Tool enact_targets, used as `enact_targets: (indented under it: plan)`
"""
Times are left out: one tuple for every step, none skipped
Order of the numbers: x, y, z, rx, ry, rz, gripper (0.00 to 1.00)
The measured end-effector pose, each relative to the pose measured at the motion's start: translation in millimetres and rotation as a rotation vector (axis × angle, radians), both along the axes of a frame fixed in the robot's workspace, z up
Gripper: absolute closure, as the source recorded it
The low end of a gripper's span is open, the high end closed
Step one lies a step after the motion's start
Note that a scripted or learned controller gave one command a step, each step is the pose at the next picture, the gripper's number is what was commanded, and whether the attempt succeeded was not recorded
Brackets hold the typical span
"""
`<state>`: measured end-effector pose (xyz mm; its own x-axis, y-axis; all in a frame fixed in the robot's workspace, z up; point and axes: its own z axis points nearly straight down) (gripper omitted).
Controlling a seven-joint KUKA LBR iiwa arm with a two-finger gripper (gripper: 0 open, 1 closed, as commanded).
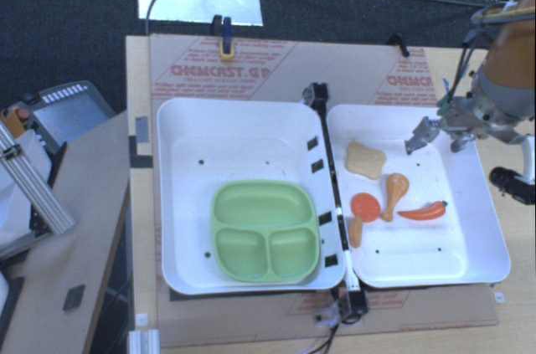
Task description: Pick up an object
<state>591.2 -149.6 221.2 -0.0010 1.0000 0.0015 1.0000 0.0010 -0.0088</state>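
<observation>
Green tray [266, 231] nearest, toy foods [388, 197] opposite, claw [437, 133] above them, grip state unclear.

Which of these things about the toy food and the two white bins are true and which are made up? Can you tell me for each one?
1. The green plate lies in the left bin. True.
2. The red pepper lies on the green plate. False: it lies in the right bin, beside the drumstick.
3. The gripper holds the bread slice. False: the gripper hovers to the right of the slice, with nothing between its fingers.
4. The tomato sits next to the drumstick. True.
5. The green plate has three compartments. True.
</observation>
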Motion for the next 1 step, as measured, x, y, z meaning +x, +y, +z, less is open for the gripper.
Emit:
enact_targets:
  plan:
    - [2.4, 0.2, 5.7, -0.002, -0.01, 0.002, 0.0]
